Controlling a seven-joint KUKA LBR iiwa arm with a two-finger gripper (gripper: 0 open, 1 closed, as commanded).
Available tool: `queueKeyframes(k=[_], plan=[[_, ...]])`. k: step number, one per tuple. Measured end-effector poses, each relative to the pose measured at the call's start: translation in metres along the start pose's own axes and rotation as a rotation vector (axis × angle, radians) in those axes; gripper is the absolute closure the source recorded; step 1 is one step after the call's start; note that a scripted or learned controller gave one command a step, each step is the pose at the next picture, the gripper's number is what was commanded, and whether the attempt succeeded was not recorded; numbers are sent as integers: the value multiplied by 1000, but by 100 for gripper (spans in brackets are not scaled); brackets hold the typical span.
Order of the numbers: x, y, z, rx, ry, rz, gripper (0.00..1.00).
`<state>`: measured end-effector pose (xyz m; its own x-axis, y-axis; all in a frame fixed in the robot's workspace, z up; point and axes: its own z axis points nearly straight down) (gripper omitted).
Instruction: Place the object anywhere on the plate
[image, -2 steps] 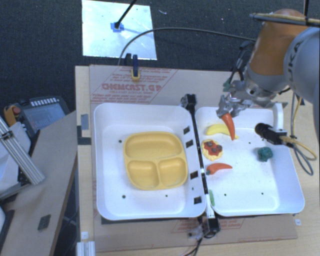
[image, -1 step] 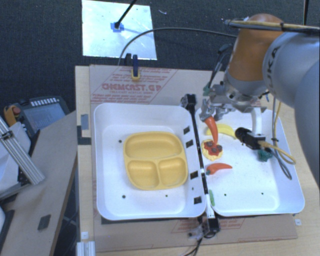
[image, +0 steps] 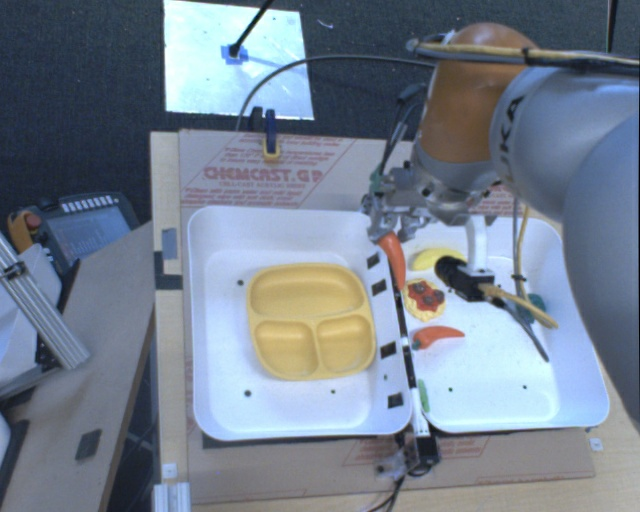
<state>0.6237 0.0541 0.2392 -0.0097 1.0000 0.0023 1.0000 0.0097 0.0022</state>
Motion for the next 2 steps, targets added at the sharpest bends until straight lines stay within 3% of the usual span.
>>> queueKeyframes(k=[2], plan=[[117,-29,14,3,-1,0,100]])
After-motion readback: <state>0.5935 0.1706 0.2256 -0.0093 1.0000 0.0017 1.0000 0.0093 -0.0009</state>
